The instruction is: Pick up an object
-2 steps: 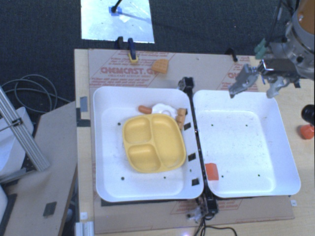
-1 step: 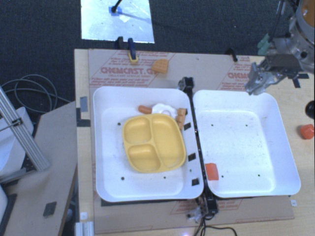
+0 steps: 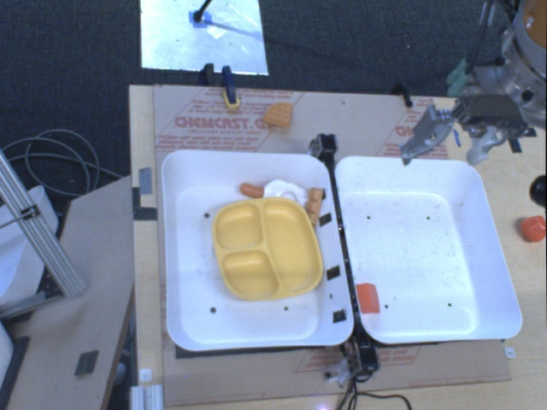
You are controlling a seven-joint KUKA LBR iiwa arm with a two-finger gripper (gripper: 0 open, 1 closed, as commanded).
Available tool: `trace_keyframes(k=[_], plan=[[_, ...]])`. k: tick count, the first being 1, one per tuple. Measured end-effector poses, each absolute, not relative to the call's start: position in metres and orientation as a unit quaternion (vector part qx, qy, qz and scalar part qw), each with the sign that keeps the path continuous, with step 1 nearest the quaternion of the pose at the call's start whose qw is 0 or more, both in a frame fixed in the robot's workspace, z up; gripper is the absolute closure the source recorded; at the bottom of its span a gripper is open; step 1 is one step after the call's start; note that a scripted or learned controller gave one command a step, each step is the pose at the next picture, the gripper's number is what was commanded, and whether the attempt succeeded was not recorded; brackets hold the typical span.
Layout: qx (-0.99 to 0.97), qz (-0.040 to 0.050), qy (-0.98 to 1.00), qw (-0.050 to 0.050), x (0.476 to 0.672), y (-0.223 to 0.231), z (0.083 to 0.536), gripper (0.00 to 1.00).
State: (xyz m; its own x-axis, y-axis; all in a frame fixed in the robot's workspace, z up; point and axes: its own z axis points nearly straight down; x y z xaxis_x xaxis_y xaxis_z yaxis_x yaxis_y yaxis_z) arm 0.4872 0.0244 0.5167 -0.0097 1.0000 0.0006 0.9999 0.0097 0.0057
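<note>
A yellow divided plate (image 3: 266, 248) lies in the left bin (image 3: 192, 254). Behind it sit a small orange sausage-like piece (image 3: 251, 190), a white object (image 3: 285, 191) and a small tan piece (image 3: 314, 202). An orange-red block (image 3: 367, 297) lies at the near left corner of the right bin (image 3: 479, 254). My gripper (image 3: 451, 143) hangs above the right bin's far right edge, its two fingers spread open with nothing between them, well away from all these objects.
A tan waffle-like piece (image 3: 277, 114) lies on the board behind the left bin. A yellow-blue clamp (image 3: 229, 89) stands at the board's far edge. A small red object (image 3: 532, 227) sits on the bench to the right of the right bin.
</note>
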Motion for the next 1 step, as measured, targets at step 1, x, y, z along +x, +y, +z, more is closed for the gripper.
trace_keyframes(k=[1], plan=[[0.702, 0.0037, 0.712, 0.003, 0.4877, 0.0243, 0.5284, 1.00]])
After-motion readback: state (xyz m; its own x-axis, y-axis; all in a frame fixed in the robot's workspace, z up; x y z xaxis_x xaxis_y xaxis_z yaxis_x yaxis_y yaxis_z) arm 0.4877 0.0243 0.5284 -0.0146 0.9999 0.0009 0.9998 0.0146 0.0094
